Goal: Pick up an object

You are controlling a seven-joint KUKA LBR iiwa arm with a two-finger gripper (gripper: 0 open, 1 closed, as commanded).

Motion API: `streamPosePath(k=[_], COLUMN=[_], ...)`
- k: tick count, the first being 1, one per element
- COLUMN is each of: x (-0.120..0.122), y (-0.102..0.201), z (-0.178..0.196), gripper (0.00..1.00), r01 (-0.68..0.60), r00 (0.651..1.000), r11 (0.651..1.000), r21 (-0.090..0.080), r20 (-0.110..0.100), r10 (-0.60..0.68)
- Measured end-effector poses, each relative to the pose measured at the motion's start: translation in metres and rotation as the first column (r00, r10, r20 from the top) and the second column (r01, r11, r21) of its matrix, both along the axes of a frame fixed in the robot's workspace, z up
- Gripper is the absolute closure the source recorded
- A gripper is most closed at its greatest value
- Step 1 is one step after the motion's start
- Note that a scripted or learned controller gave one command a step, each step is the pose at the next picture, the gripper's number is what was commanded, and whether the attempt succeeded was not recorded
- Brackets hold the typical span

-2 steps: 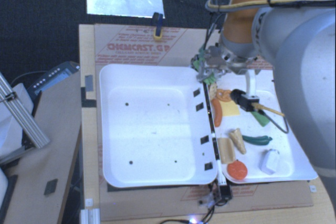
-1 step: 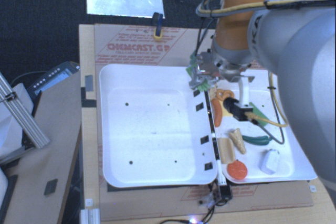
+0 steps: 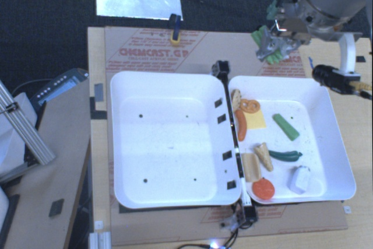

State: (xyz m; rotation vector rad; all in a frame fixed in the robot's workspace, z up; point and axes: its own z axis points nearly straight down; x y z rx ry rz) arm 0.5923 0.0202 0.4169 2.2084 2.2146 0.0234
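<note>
A green object (image 3: 263, 39) is seen between the fingers of the claw (image 3: 274, 46), held well above the desk (image 3: 192, 44) just beyond the far rim of the right bin (image 3: 329, 125) — the claw is clamped on it. Pale to mid green parts of it are seen at the left of the fingers and below them; its exact shape cannot be told, since much of it is hidden by the grey claw body. Beneath and nearer the camera, the right bin is filled with small items: a green block (image 3: 286, 126) near the middle, a dark green pepper-like piece (image 3: 285, 155) below it, a yellow slice (image 3: 254, 120) with an orange pretzel-shaped piece (image 3: 250, 106) at its upper edge, an orange carrot (image 3: 240, 125) along the left wall, two tan bread-like pieces (image 3: 256, 161), a red round item (image 3: 263, 189) and a white-grey item (image 3: 300, 180) at the near side. The left bin (image 3: 125, 183) is set touching the right one — black clips (image 3: 221, 119) are seen along the shared wall.
</note>
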Motion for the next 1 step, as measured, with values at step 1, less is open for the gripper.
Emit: streamPosePath(k=[1], x=[0.0113], y=[0.0538], z=[-0.0981], gripper=[1.0], r01=[-0.005], r00=[1.0], r11=[1.0], r21=[0.0], r20=[-0.026], r10=[0.005])
